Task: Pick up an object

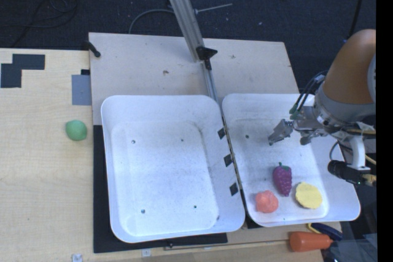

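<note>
Over right bin (245, 113): gripper (292, 134) hovering, jaws spread, nothing held; approach step; next, drop onto purple fruit (282, 179) below, then close.

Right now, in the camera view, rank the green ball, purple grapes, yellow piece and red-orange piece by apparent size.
1. yellow piece
2. purple grapes, about as large as the yellow piece; too close to call
3. red-orange piece and green ball, look alike

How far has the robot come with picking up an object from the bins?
Nothing looks picked up yet. The two-finger gripper is over the right white bin, open, with nothing between its fingers. The purple grape-like toy, orange-red round toy and yellow round toy lie on the bin floor; descent and grasp are left.
</note>
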Robot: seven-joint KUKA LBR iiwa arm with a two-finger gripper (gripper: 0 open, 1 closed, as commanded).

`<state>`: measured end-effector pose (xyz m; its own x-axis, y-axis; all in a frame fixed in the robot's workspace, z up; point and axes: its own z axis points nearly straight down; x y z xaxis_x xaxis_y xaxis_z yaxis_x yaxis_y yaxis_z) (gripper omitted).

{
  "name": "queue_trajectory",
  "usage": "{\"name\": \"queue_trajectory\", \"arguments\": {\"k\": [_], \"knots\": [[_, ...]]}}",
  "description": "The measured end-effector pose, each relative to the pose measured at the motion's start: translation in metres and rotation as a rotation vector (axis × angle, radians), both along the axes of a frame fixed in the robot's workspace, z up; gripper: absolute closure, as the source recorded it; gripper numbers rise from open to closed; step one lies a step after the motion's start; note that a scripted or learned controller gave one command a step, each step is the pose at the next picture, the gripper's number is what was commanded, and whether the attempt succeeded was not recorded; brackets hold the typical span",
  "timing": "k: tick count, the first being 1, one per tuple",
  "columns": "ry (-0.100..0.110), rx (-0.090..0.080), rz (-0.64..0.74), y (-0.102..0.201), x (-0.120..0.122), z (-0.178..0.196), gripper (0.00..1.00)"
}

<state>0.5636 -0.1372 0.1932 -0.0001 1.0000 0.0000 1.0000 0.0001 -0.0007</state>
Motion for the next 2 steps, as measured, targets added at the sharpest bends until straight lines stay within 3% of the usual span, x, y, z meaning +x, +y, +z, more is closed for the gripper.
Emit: {"name": "queue_trajectory", "arguments": {"k": [2], "knots": [[-0.001, 0.000, 0.000, -0.006, 0.003, -0.102, 0.00]]}}
